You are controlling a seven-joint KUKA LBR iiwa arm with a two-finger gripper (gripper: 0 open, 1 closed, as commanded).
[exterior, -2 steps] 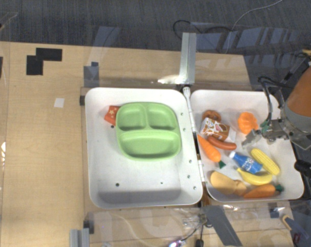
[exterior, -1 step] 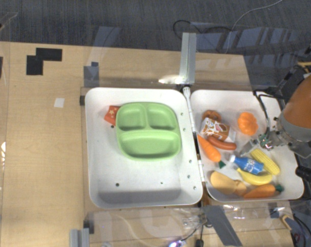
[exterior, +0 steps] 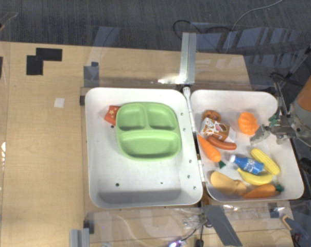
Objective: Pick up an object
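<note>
Toy foods, about eight, crowd the right bin (exterior: 287, 187) (two carrots (exterior: 210, 150), one banana (exterior: 254, 178)); one green plate (exterior: 148, 130) lies at nine o'clock; pincer (exterior: 269, 131) at three, grip unreadable.

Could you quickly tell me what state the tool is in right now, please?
Tool: cannot be told; it sits over the right bin beside the orange pumpkin-like toy, with nothing visibly held.

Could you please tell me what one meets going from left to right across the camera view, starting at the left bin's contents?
Red packet → green divided plate → orange pumpkin → gripper.
</note>
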